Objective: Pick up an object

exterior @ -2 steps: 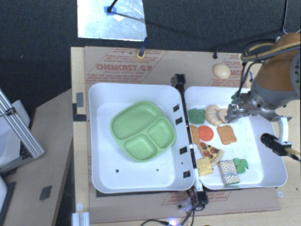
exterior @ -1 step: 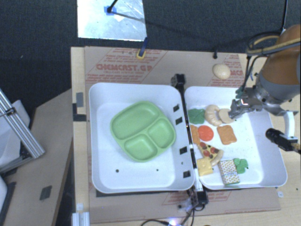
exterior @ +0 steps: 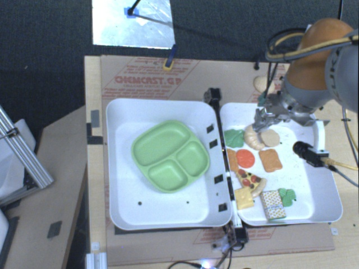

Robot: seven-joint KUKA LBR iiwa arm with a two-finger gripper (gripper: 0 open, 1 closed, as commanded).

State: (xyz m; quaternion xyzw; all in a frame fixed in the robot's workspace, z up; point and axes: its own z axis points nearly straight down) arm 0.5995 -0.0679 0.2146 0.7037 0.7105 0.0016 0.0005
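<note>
— What do we count?
— One green three-compartment plastic plate [exterior: 170,157] in the left white bin [exterior: 120,150]; roughly nine toy foods in the right white bin [exterior: 314,200].
— The gripper [exterior: 263,118]?
— Over a pale croissant [exterior: 252,139]; we cannot tell its state.

Arm [exterior: 322,55] cut off at right edge; hand [exterior: 262,119] fingertips too blurred.

Bench [exterior: 73,150] — 2 white bins [exterior: 120,161] on cardboard [exterior: 147,78].

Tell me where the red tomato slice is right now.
The tomato slice lies in the right bin near its left wall, between the croissant above and the pizza slice below.
</note>
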